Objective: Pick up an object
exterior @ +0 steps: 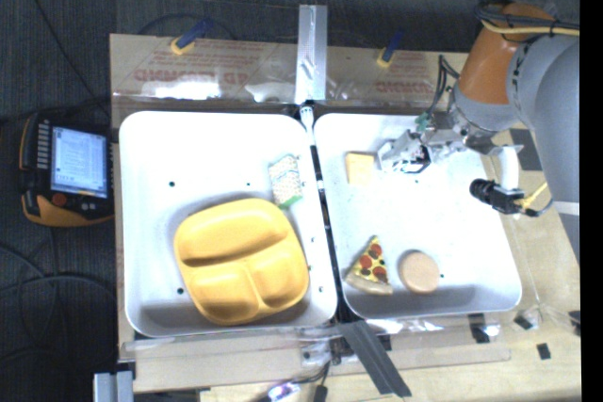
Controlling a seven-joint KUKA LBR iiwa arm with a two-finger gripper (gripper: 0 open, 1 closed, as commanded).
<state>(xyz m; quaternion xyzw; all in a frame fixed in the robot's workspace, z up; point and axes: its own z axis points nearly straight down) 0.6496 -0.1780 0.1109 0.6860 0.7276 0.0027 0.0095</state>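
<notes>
In the right bin (pixel 471 231) lie a pale yellow cheese-like square (pixel 359 168) near the back left, a pizza slice (pixel 368 265) near the front left, and a round tan cookie-like disc (pixel 419 271) beside the slice. My gripper (pixel 403 155) hangs over the back of this bin, just right of the yellow square. The left bin (pixel 160 155) holds a yellow divided tray (pixel 242 258) and a small green-and-white packet (pixel 285 180) at its right wall.
A metal divider post (pixel 312 52) stands behind the seam between the bins. A handheld pendant with a screen (pixel 66 167) lies left of the bench. The arm's grey body and orange band (pixel 490 71) occupy the back right.
</notes>
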